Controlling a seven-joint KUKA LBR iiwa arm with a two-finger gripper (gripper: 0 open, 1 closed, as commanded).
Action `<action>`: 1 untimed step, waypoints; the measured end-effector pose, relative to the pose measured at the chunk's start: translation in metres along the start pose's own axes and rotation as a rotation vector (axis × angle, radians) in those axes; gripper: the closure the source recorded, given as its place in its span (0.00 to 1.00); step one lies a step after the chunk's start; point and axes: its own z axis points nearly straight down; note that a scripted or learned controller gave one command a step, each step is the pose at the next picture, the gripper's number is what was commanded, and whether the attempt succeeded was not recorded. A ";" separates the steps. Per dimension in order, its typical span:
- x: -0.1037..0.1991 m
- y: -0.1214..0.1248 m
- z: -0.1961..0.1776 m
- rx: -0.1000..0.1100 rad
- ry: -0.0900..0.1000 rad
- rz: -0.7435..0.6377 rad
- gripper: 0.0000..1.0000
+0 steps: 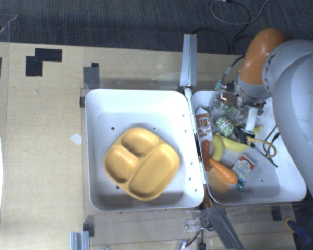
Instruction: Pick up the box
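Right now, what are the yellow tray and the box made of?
The yellow tray looks like smooth moulded plastic with a soft sheen and rounded compartments. The box, leaning at the right bin's left wall, looks like printed cardboard, though it's small to judge.

The grey arm (297, 87) reaches in from the right. Its orange band (261, 53) sits above the wrist, and the gripper (240, 116) points downward.

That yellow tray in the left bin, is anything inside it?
The yellow tray has three hollows, and all look bare. It lies on the floor of the left bin. Whatever might lie under the tray is covered from sight.
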 end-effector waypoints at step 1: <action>0.000 0.000 0.000 0.000 0.000 0.000 0.00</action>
